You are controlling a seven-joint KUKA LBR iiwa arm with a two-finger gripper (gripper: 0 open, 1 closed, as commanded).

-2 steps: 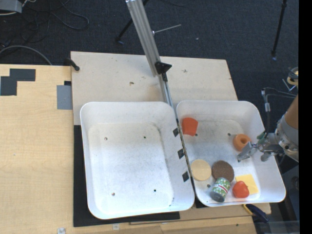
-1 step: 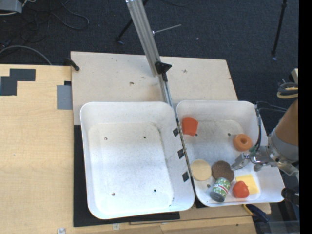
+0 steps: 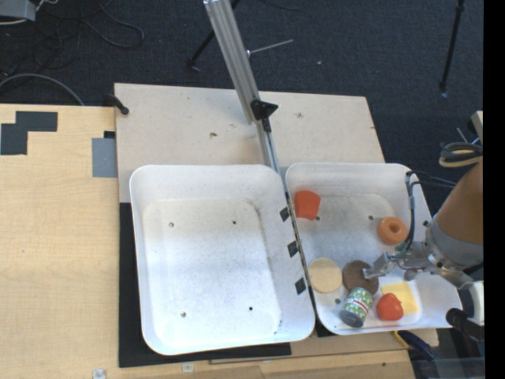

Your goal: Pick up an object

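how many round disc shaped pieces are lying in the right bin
2. A cream disc lies near the right bin's left wall, and a brown disc lies just to its right, by the gripper. More may hide beneath the arm.

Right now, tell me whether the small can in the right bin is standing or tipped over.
Tipped. The can lies on its side, slanted, near the front of the right bin, with its round end facing the camera.

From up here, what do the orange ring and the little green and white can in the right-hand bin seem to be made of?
The small orange ring with a hole in the middle looks like soft foam or rubber: dull, rounded, with no glints. The green and white cylindrical can lies on its side; its pale end and printed band suggest metal with a label, though moulded plastic is possible. The shallow white bin looks like smooth plastic.
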